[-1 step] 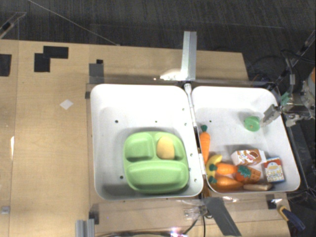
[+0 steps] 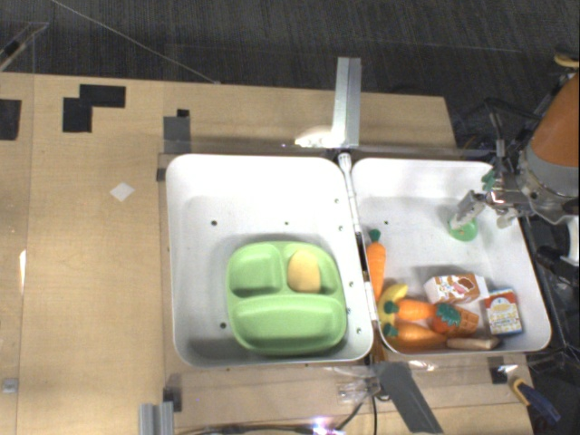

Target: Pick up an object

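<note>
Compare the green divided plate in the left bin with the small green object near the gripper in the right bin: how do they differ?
The green divided plate is much larger than the small green object. The plate lies in the left bin and holds a yellow item; the small object lies in the right bin, beside the gripper. Both are light green.

One fixed camera above the bench (image 2: 82,270), looking down at a slant. Both bins sit in frame, left bin (image 2: 195,198) and right bin (image 2: 408,184), mid-distance. Dark floor (image 2: 227,16) along top. Arm (image 2: 557,134) enters from the right edge.
</note>
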`<state>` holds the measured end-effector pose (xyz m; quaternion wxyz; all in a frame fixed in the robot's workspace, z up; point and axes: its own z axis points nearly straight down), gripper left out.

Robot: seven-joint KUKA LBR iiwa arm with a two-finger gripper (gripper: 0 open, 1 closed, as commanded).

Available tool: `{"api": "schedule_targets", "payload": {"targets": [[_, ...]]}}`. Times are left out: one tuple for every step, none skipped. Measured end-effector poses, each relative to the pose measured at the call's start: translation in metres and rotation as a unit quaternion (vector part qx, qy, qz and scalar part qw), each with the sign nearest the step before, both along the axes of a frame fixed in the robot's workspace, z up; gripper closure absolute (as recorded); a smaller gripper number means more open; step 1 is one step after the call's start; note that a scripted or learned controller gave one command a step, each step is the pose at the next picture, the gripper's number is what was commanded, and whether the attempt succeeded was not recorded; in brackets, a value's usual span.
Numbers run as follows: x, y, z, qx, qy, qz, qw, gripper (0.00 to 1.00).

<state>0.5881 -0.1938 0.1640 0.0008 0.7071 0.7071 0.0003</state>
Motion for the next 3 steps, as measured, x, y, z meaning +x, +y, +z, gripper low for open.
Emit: {"api": "schedule_targets", "payload": {"targets": [[0.017,0.003,-0.068,-0.0001,-0.002,-0.107,0.9943,0.00],[0.027,-0.005,-0.075,-0.0006,-0.004,-0.067,0.9978,0.00],[0.031,-0.004,-0.061,-0.0010,-0.009,-0.063,0.9980,1.00]]}}
